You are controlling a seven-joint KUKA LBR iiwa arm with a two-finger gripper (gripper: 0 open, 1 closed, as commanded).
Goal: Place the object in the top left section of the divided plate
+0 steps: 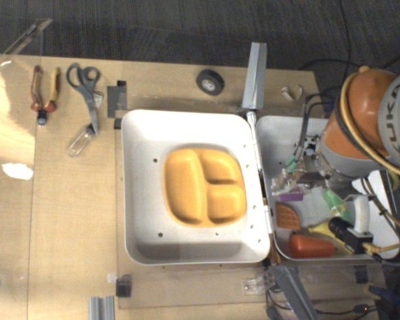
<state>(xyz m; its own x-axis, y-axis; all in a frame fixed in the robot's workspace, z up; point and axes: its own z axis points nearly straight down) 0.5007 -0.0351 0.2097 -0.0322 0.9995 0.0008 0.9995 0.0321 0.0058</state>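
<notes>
- The grey arm's gripper (300, 169) hangs over the right white bin (280, 129); its grip cannot be told.
- Just below it lie a small purple block (290, 196), a brown brush-like piece (288, 216) and a red oblong object (311, 246).
- Well left, past the bin wall, the yellow divided plate (205, 185) sits in the left white bin (143, 179).

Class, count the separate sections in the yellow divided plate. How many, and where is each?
3 in the divided plate: one long section along its left side, two smaller ones on its right, upper and lower. None looks hidden.
</notes>
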